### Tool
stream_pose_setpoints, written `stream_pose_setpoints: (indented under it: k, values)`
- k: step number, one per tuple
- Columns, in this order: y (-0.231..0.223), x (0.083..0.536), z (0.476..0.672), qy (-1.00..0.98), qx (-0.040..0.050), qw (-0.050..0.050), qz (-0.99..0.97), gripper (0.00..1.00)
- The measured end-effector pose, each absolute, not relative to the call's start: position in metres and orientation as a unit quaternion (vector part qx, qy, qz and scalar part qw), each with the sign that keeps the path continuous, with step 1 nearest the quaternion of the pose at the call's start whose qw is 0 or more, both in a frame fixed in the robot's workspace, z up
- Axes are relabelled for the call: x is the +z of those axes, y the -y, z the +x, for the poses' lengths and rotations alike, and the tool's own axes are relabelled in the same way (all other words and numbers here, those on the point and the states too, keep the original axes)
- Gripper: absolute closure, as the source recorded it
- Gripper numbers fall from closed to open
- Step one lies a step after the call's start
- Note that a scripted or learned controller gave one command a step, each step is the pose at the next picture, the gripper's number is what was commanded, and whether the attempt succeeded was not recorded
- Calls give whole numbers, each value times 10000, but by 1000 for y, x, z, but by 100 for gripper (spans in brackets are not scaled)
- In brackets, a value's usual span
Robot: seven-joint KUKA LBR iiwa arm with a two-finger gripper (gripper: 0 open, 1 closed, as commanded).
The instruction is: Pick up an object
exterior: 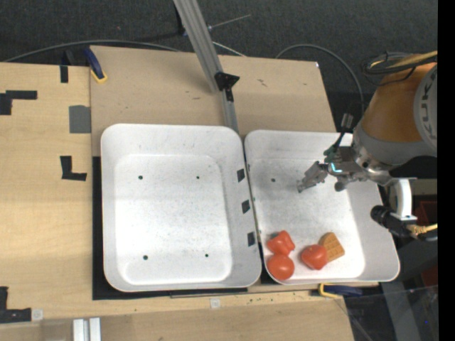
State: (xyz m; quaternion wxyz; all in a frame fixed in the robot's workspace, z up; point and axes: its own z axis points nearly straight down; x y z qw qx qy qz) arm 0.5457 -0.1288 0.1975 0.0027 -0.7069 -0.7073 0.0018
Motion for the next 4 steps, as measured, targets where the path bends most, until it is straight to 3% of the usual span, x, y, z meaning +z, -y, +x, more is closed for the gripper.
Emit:
stream_pose_setpoints:
  k: [1, 3, 4]
  values:
    - [129, 200, 547, 7078, 4, 8, -7064, 0]
    - [124, 92, 539, 7074, 28, 37, -7068, 0]
    - [124, 89, 539, 7074, 5, 0, -7068, 0]
